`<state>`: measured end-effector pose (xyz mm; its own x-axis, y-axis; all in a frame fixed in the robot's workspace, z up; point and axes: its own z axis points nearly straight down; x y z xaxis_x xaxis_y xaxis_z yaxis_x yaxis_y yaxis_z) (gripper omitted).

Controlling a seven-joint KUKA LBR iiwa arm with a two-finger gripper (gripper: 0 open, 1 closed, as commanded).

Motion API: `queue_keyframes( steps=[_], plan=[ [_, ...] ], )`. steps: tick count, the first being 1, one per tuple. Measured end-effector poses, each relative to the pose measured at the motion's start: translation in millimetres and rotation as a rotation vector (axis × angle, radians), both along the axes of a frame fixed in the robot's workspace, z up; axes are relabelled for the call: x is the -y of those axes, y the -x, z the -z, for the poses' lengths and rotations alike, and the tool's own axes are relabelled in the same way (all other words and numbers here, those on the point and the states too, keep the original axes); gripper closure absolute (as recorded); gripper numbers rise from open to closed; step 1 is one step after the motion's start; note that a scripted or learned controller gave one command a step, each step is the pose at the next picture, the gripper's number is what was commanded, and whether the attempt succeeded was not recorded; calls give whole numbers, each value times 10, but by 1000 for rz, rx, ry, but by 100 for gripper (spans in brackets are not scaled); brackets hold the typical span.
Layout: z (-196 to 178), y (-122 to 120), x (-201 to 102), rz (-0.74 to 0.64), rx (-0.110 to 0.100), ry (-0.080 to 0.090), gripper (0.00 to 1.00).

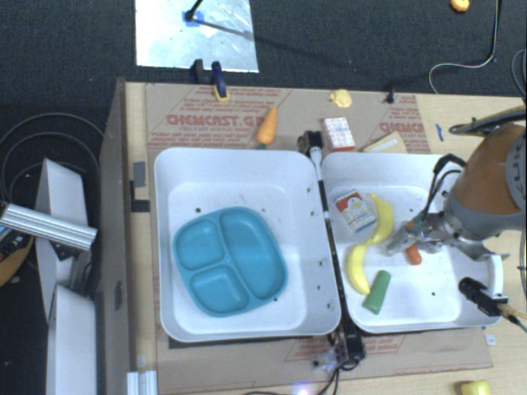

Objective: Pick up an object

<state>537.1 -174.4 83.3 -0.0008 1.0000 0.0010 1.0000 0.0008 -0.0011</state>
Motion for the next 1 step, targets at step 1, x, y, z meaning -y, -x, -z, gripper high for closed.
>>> queue_keyframes(
  steps=[1],
  plan=[
    [-118,-20,9,-1,4,2,100]
  ],
)
